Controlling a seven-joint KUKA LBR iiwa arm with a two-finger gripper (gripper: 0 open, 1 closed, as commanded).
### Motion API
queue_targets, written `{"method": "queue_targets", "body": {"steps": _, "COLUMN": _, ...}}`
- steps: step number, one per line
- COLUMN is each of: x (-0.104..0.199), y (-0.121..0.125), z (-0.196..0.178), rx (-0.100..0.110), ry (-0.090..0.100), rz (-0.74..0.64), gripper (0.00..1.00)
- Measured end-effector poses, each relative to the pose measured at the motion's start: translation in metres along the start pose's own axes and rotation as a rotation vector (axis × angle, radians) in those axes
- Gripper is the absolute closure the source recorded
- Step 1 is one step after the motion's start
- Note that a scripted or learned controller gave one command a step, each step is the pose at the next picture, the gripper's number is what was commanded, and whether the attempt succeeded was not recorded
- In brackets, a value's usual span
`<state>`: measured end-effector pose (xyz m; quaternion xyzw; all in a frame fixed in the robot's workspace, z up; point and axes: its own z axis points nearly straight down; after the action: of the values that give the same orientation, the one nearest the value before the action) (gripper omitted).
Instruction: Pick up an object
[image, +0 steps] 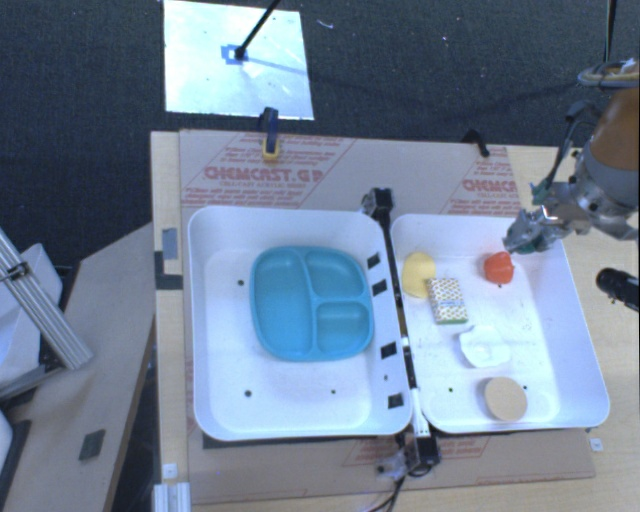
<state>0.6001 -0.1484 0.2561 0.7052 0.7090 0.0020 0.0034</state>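
- 2 shallow white plastic bins side by side on the bench: left bin (215, 400), right bin (580, 350).
- In the left bin, lying flat, a light-blue plastic tray with 3 compartments (310, 302).
- In the right bin, 5 small things:
  - a small round orange-red ball-like object (498, 267) near the far right part of the bin floor;
  - a pale yellow rounded lemon-like piece (418, 268) against the left wall;
  - a small rectangular packet with a green-and-yellow pattern (447, 300), just beside the yellow piece, on its near side;
  - a crumpled white flat piece (484, 348) nearer the camera than the packet;
  - a flat round tan disc (505, 398) near the front edge.
- Grey two-finger gripper (524, 238) above the far right part of the right bin, just up and to the right of the orange-red object, apart from it.
- Nothing seen pinched between the fingers; whether spread or pressed together: cannot tell, too small and blurred.
- Grey arm with orange band (615, 150) reaching in from the right.
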Motion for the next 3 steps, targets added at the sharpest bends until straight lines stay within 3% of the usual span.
{"method": "queue_targets", "body": {"steps": 2, "x": 0.111, "y": -0.010, "z": -0.006, "rx": 0.006, "ry": 0.004, "rz": -0.005, "gripper": 1.00}}
{"method": "queue_targets", "body": {"steps": 3, "x": 0.155, "y": -0.015, "z": 0.013, "rx": 0.007, "ry": 0.004, "rz": -0.003, "gripper": 1.00}}
